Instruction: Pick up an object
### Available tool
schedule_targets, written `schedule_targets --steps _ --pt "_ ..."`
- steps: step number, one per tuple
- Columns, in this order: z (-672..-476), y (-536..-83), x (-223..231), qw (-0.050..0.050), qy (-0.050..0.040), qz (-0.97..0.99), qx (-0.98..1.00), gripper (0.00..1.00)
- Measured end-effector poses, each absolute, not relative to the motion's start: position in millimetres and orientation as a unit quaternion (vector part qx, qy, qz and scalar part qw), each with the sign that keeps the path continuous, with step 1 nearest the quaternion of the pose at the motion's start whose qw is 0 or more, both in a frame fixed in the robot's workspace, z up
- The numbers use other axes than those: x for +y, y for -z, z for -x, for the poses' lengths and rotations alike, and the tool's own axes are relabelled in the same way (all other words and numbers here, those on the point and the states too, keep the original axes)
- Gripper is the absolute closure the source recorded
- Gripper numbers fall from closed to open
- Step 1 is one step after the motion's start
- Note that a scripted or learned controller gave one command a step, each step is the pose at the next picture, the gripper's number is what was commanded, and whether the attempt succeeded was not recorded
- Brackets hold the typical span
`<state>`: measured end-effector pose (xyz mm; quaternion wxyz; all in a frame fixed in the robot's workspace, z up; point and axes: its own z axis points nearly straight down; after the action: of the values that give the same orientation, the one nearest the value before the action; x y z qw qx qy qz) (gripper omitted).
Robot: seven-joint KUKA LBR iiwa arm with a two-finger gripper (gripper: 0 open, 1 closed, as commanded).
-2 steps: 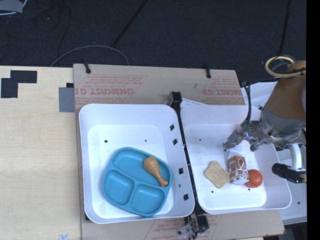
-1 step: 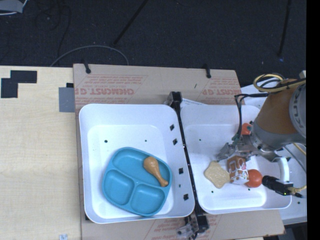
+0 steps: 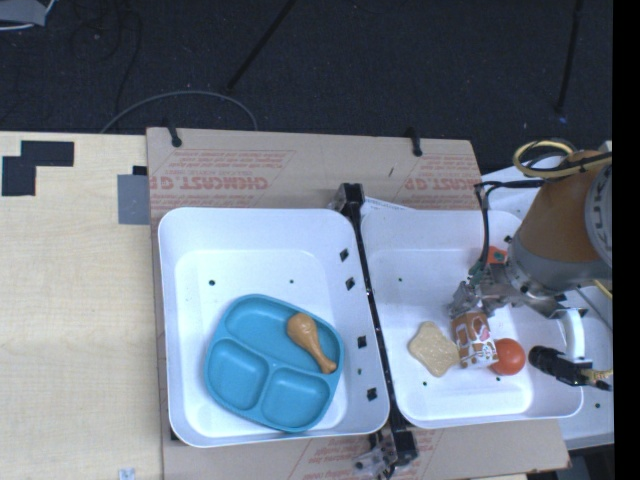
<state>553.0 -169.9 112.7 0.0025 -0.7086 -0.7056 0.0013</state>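
We see four things that can be picked. A tan toy drumstick (image 3: 312, 341) lies slanted on a blue divided tray, thick end toward 10 o'clock, in the left bin. In the right bin, a beige bread slice (image 3: 433, 349) lies flat. At its 3 o'clock, just beside, stands a small brown-and-white packet (image 3: 474, 339), and a red tomato-like ball (image 3: 508, 357) touches this packet at 4 o'clock.

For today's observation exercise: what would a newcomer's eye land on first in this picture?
Probably the blue divided tray in the left bin, with a toy drumstick lying across it. Next, the arm's gripper low over the right bin, above a small packet between a bread slice and a red tomato.
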Motion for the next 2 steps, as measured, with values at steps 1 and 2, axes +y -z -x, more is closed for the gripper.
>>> schedule_targets --steps 1,2 --pt "-545.9 -172 -175 -0.001 0.0003 0.709 -0.706 1.0" --pt "-551.1 -217 -181 -0.001 0.0004 0.707 -0.707 1.0"
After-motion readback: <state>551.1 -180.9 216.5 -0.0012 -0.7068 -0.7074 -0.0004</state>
